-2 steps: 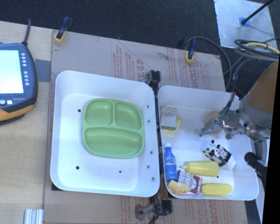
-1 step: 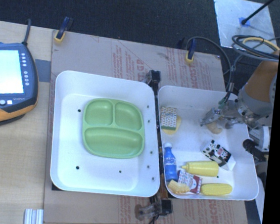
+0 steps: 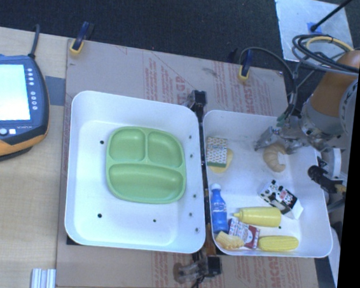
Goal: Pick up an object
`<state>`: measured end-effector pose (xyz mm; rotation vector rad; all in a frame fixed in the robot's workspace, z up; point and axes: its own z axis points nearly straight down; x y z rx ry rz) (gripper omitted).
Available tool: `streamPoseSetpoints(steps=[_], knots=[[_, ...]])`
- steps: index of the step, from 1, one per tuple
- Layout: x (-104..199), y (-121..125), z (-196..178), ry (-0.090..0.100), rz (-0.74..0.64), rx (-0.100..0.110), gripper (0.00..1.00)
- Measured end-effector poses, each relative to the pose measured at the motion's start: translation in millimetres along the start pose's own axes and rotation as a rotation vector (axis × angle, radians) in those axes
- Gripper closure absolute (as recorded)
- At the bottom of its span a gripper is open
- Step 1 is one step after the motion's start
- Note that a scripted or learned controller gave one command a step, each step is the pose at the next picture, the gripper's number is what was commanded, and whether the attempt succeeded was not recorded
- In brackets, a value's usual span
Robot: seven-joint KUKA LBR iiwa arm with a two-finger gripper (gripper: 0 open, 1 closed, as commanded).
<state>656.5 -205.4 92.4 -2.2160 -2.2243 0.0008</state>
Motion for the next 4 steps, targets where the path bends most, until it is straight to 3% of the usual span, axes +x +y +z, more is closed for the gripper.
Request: streamPoseSetpoints(steps=[4], knots=[[2.2,0.1,0.0,-0.001,0.0,0.0,0.0]])
